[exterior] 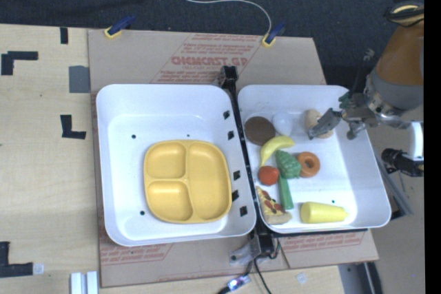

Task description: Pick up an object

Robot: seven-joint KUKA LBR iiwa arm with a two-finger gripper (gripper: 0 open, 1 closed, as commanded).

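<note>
Several toy foods lie in the right bin [365, 175]. There is a brown round cookie [260, 129], a yellow banana [277, 146], a green vegetable [284, 170], a red tomato [269, 175], an orange ring [308, 164], a yellow wedge [322, 213] and a pizza slice [271, 206]. A beige piece [313, 118] sits near the bin's far side. My gripper [339, 125] hangs over the far right part of this bin, open, with nothing between its fingers. Its left finger [324, 124] is just right of the beige piece.
The left bin [117, 113] holds a yellow divided plate [187, 180]. Black clips [228, 75] join the two bins along the middle wall. A cable [207, 0] runs across the dark floor behind the cardboard base [200, 55].
</note>
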